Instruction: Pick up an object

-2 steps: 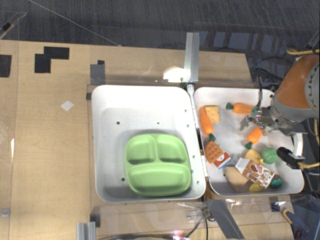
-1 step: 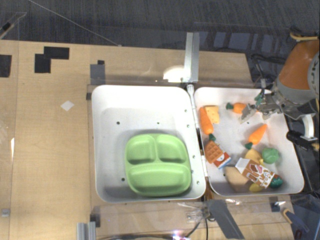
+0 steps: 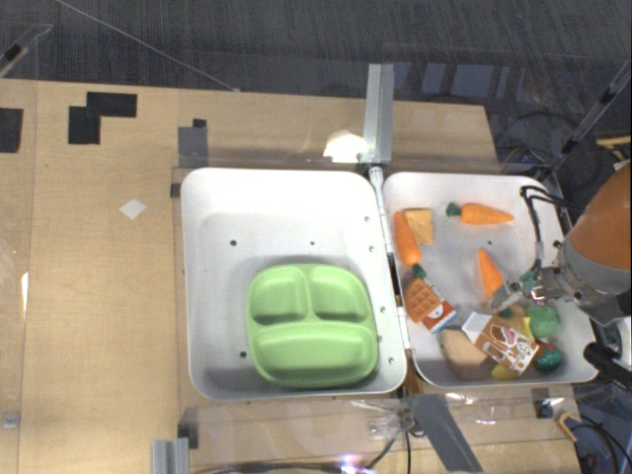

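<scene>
Two white bins sit side by side. The gripper [image 3: 521, 294] hangs low in the right bin [image 3: 459, 191]; whether its fingers are apart or together cannot be told. Just beside them lies an orange carrot [image 3: 489, 273], a likely target; below them, a printed carton [image 3: 509, 344]. A clean pick calls for centring over one item, clear of neighbours. Well apart, the left bin [image 3: 276, 191] holds a green divided tray [image 3: 312, 325].

— The arm [image 3: 602, 235] runs off the right edge, mostly cut away.
— And the gripper [image 3: 528, 292]?
— Too small and blurred; its fingers can't be read.
— The pile in the right bin's [image 3: 464, 191] near right corner?
— The carton [image 3: 507, 344] overlaps the yellow piece [image 3: 506, 370].
</scene>
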Controlling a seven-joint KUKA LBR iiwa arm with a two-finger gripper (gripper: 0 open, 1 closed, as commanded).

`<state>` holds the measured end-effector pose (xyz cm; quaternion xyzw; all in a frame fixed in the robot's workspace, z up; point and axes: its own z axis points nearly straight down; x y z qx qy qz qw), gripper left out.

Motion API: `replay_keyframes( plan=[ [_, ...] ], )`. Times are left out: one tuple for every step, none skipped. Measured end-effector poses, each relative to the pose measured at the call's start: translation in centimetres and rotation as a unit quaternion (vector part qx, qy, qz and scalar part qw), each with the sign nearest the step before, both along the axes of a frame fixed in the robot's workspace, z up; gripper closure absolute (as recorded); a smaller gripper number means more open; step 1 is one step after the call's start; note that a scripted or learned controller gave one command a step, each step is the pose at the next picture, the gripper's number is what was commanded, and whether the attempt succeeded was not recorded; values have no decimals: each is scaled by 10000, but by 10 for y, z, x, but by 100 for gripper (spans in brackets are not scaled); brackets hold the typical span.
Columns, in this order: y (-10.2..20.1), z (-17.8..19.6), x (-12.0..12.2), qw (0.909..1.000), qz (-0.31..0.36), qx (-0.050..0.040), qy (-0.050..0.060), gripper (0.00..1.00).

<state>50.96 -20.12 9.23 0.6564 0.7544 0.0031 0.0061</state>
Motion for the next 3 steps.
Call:
replay_keyframes(
  plan=[
    [-4, -1, 86, 9934, 1147, -20, -12, 0],
    [-3, 13, 89, 9933, 1153, -14, -45, 100],
    [67, 125, 115, 9885, 1511, -5, 25, 100]
  ],
)
